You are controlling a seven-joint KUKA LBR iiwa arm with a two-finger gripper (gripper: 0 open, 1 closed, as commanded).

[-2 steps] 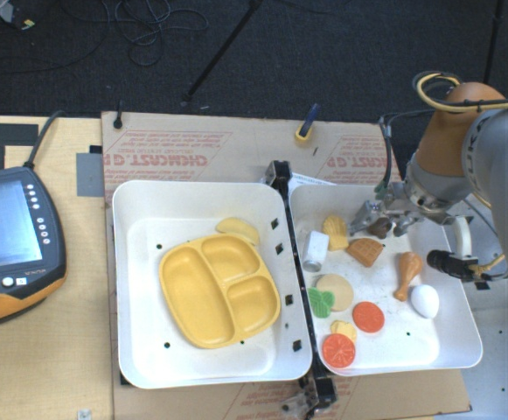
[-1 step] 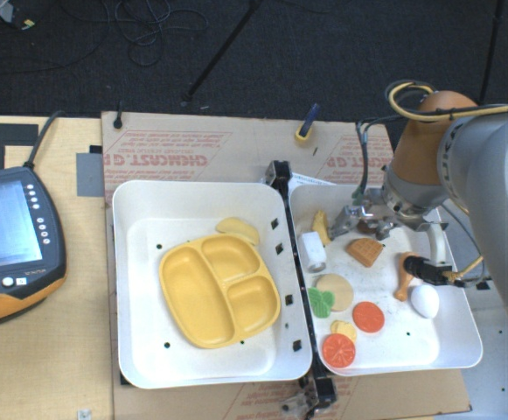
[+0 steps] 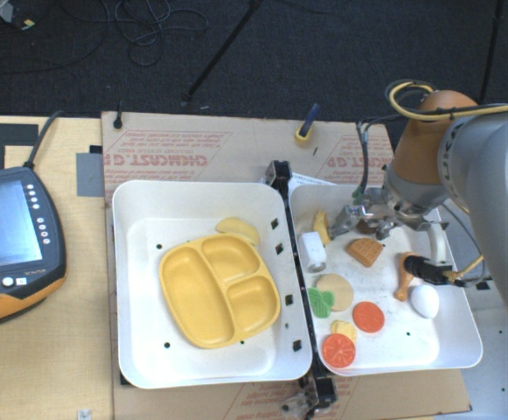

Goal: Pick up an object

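My gripper (image 3: 369, 220) hangs over the far side of the right bin (image 3: 459, 346), just behind a brown waffle piece (image 3: 365, 251). To its left lie a yellow banana piece (image 3: 322, 227) and a white cylinder (image 3: 311, 250). A tan disc (image 3: 336, 289), a green leafy piece (image 3: 321, 303), a red disc (image 3: 368, 317), a small yellow piece (image 3: 344, 329) and an orange slice (image 3: 338, 350) sit nearer the front. A white egg (image 3: 424, 302) and an orange drumstick (image 3: 406, 278) lie at the right. Nothing is visibly held.
The left bin (image 3: 140, 234) holds a yellow divided tray (image 3: 219, 289) and a pale yellow piece (image 3: 238, 228) behind it. A black clamp (image 3: 278, 173) sits where the bins meet. A tablet-like pendant (image 3: 9, 234) lies on the bench at far left.
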